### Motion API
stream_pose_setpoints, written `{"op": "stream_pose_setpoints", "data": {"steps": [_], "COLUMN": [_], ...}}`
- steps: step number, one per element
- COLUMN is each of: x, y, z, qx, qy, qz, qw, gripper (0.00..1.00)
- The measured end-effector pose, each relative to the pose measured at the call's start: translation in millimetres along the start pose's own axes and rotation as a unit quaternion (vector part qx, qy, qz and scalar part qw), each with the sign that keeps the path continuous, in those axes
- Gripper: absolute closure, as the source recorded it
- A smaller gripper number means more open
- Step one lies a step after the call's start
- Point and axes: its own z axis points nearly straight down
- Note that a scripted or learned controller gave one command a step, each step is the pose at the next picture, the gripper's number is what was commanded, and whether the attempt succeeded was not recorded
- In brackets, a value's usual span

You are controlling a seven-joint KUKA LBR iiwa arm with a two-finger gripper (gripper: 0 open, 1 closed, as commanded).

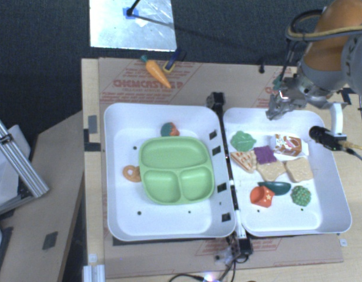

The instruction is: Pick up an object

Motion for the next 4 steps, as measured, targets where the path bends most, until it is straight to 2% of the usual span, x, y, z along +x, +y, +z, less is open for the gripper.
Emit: {"op": "stream_pose_setpoints", "data": {"steps": [1,2,3,4], "x": [47.5,90.2,114.2,108.0], "y": [-24.8,-46.1,-55.5,-52.9], "z": [-10.1,8.4,-8.0,12.3], "qx": [0.002,0.003,0.001,0.003], "qy": [0.001,0.001,0.001,0.0], "qz": [-0.002,-0.001,-0.001,0.002], "qw": [1.0,1.0,1.0,1.0], "gripper": [1.0,1.0,1.0,1.0]}}
